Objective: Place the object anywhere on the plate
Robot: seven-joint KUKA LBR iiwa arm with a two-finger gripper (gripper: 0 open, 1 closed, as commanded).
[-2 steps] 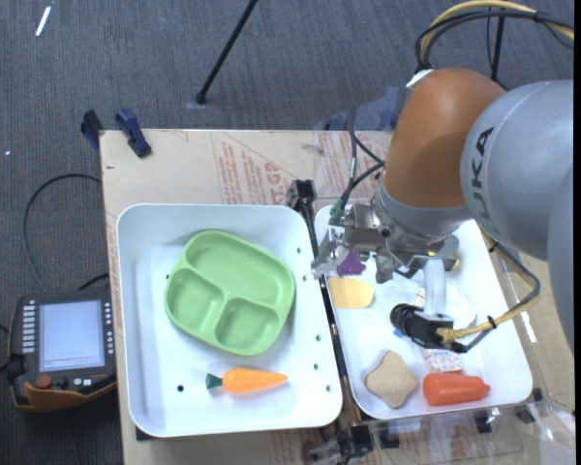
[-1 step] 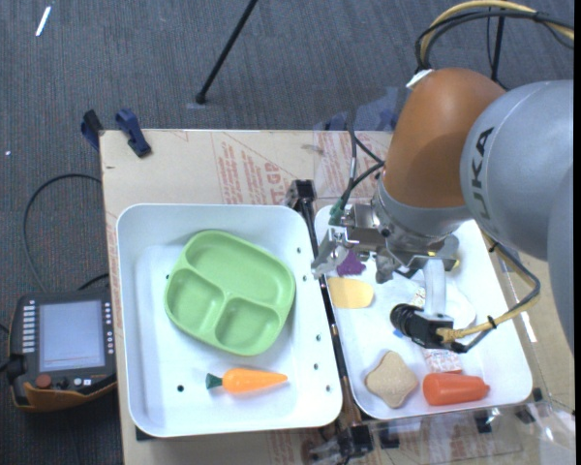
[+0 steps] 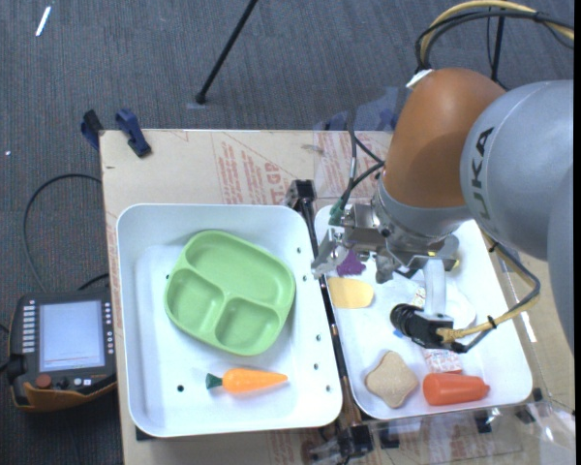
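We see a purple object (image 3: 349,261) in the right bin (image 3: 504,356), at its 10 o'clock corner, under the claw (image 3: 353,255); we cannot tell if the claw grips it. A yellow piece (image 3: 351,293) lies just at 6 o'clock from it. The green plate (image 3: 230,292) sits in the left bin (image 3: 136,356), with a toy carrot (image 3: 249,381) at its 6 o'clock.

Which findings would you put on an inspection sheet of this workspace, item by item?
Surface: two white bins, left bin, right bin, on a bench.
Job's things: green plate in left bin, nothing on it; toy carrot beside it.
Clutter: yellow piece, tan piece, red piece, purple piece in right bin.
Grippers: gripper over right bin; finger state unclear.
Cables: yellow and black cables on arm.
Surroundings: pendant on carpet, tripod leg.
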